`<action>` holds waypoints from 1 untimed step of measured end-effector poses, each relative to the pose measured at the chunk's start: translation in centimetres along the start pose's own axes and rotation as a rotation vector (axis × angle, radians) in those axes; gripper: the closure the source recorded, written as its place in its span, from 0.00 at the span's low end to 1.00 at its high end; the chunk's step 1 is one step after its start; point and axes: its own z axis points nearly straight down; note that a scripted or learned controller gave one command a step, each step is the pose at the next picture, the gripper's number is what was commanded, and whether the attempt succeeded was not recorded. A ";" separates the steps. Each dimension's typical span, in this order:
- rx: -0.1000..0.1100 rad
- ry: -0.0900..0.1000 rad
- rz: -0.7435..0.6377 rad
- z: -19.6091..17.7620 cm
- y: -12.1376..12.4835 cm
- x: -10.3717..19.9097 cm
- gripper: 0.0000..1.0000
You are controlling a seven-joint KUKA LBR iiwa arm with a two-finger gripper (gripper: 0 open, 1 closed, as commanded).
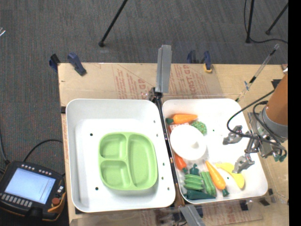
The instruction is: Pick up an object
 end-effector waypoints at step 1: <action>0.003 -0.008 0.143 10.7 3.5 2.3 0.00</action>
